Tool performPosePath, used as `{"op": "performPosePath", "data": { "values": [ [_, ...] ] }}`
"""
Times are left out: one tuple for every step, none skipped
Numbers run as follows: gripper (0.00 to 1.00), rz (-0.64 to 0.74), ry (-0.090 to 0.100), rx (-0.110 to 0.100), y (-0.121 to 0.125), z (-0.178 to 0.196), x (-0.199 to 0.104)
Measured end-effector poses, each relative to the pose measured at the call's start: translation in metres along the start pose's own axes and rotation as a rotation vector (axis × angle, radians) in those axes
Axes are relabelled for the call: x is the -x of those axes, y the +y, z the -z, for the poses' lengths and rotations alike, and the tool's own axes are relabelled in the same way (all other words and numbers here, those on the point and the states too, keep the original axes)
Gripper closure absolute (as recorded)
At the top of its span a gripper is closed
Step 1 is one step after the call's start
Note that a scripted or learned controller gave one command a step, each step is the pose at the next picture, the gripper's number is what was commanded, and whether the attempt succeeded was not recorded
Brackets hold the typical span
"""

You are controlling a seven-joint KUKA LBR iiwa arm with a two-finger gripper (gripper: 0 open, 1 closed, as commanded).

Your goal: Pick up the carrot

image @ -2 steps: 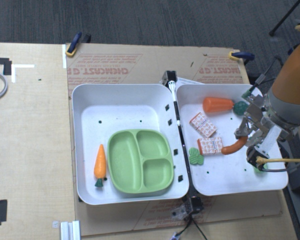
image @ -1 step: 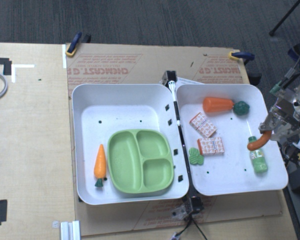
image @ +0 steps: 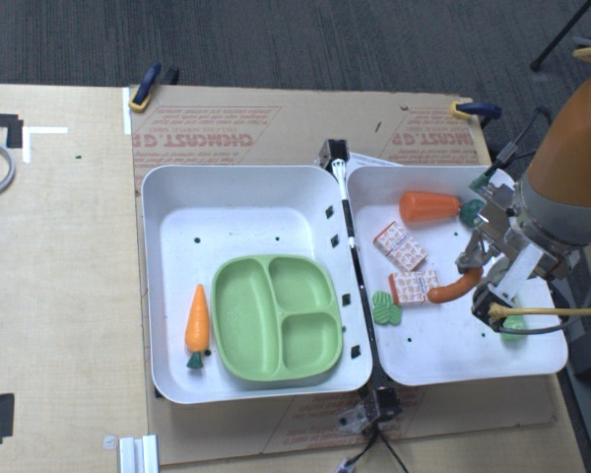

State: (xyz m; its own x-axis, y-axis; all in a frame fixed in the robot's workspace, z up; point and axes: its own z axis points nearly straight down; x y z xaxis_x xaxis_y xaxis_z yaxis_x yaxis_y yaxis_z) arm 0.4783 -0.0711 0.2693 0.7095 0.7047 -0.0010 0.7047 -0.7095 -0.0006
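A slim orange carrot (image: 197,320) with a small green stem lies in the left bin (image: 167,215), just left of the green divided plate (image: 276,315). A thicker orange carrot-like piece (image: 428,207) with a green end lies at the back of the right bin (image: 443,358). My gripper (image: 479,264) hangs over the right side of the right bin, just right of a curved orange-brown sausage (image: 451,288) and below the thick piece's green end. I see nothing held in it.
In the right bin lie two red-and-white packets (image: 401,246) (image: 412,288), a green leafy piece (image: 385,308) and a small green item (image: 513,325) beside a loop of cable. The arm's grey and orange body covers that bin's right edge.
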Motion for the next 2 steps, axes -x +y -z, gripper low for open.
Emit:
{"op": "performPosePath", "data": {
  "values": [
    [1.00,-0.037,0.000,0.000,0.053,0.009,0.053],
    [1.00,-0.177,0.000,-0.001,0.003,-0.034,0.003]
  ]
}}
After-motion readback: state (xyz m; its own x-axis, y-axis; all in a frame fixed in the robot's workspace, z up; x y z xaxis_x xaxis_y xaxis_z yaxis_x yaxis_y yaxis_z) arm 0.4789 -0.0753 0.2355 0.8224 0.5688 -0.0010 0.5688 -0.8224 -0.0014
